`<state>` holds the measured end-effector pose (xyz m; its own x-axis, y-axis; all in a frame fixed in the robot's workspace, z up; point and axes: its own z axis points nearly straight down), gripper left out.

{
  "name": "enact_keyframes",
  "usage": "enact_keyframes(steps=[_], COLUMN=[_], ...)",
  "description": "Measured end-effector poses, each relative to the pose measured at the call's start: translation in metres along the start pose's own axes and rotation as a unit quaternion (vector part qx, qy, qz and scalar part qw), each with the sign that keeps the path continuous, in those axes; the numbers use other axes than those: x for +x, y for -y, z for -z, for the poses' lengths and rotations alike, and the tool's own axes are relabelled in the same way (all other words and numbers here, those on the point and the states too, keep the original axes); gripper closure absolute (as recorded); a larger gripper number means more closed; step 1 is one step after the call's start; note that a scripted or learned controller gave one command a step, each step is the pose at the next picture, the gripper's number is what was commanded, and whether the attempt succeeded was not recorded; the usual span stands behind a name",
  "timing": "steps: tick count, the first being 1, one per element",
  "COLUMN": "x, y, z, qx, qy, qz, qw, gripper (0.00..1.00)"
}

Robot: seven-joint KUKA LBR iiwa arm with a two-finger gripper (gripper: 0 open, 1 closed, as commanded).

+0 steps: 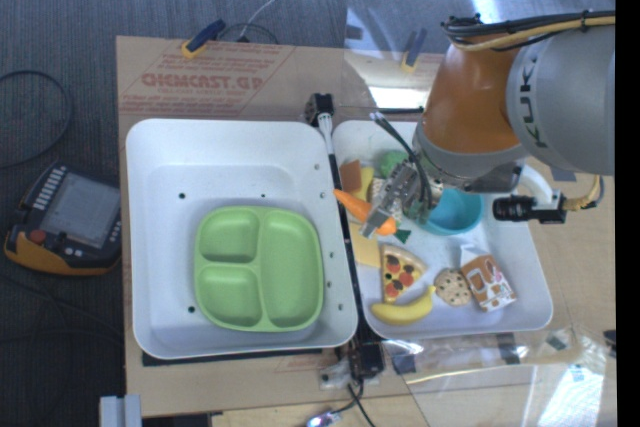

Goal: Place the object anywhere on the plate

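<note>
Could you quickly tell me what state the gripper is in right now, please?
Gripper: over the right bin by the toy carrot; open or closed cannot be told.

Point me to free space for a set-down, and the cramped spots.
Free: all three compartments of the green plate, plus the left bin floor around it. Crowded: right bin, with the gripper over carrot, pizza slice, banana.

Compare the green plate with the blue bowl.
The green plate is flat, roughly square and split into three compartments; the blue bowl is round and deeper. The plate sits alone in the left bin; the bowl sits in the right bin among toy foods, partly covered by the arm. Both are plain, single-coloured dishes.
</note>
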<state>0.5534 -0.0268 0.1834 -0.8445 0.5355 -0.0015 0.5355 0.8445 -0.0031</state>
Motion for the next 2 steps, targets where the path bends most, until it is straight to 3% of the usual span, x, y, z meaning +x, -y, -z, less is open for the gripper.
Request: enact_keyframes(steps=[1,2], x=[0.0089,0.0068], y=[-0.0847,-0.0814], z=[0.0003,0.0004], qx=[-0.003,-0.001], qy=[-0.001,0.0], qz=[-0.018,-0.021], qw=[0.9998,0.9998], gripper=[1.0,0.0])
